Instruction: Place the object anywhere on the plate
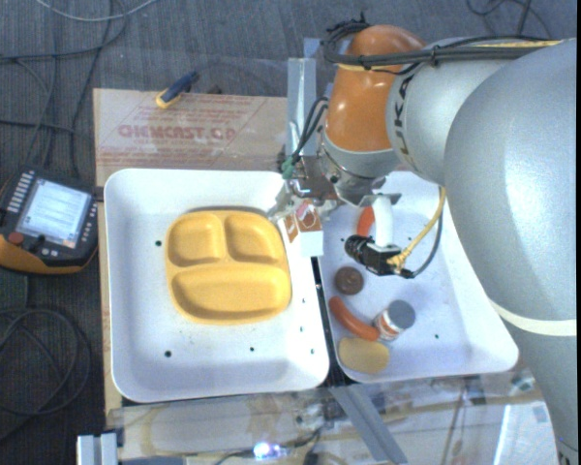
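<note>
Your grey arm with orange band (368, 85) over the bins' divide, yellow three-compartment plastic plate (229, 264) in left white bin (136, 356), claw (298, 206) at plate's upper-right corner, grip state unreadable, small orange-white object (295, 223) just beneath it.

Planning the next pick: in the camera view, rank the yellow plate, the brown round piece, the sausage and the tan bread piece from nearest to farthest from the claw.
Measured from the claw, above the divide between the bins:
1. Yellow plate, left bin, its corner just beside the claw.
2. Brown round piece, right bin, below the claw.
3. Sausage, right bin, farther down.
4. Tan bread piece, right bin's near edge.
</note>
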Tool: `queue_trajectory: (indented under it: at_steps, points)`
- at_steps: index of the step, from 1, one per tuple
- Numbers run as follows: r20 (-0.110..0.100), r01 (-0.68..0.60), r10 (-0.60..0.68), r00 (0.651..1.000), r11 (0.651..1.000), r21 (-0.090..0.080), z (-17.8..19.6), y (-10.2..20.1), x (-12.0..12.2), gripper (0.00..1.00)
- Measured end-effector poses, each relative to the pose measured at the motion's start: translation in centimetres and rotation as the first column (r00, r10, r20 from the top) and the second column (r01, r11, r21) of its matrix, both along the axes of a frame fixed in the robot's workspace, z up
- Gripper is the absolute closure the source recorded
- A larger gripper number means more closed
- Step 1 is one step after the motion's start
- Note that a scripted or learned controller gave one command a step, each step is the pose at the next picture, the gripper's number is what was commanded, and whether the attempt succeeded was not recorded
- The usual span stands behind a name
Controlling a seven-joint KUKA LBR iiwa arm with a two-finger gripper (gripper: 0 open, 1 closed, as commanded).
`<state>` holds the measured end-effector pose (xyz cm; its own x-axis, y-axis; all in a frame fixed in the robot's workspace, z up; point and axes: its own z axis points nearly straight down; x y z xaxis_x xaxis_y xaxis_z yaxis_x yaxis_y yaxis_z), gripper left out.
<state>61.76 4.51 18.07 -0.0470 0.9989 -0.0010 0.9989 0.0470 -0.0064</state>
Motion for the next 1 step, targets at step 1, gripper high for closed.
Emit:
queue_trajectory:
  at_steps: [1]
  points:
    - [0.000,0.000,0.000,1.000,1.000,0.000,0.03,0.00,0.01,0.00]
